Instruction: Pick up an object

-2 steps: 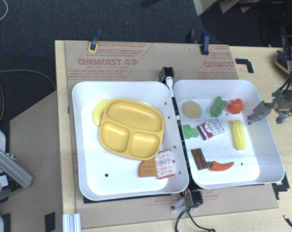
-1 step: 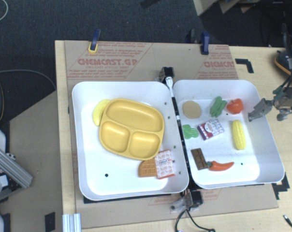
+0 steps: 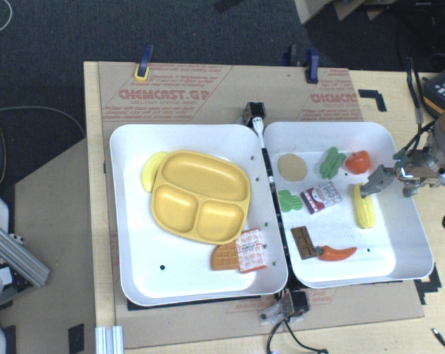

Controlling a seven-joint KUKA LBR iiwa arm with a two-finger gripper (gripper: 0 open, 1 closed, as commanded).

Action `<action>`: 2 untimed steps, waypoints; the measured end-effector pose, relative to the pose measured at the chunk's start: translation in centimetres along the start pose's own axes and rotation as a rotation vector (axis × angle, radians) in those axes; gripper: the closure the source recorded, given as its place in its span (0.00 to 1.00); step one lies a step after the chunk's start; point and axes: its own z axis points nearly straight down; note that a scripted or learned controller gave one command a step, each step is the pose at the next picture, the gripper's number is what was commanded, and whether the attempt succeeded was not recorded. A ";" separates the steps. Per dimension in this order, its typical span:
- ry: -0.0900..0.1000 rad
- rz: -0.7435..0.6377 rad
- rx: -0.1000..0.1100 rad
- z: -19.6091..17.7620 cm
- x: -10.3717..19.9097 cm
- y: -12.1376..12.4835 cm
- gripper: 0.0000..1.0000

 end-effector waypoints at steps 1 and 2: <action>0.000 0.000 0.001 6.2 0.4 0.4 0.00; 0.001 0.000 0.003 12.6 0.2 0.3 0.00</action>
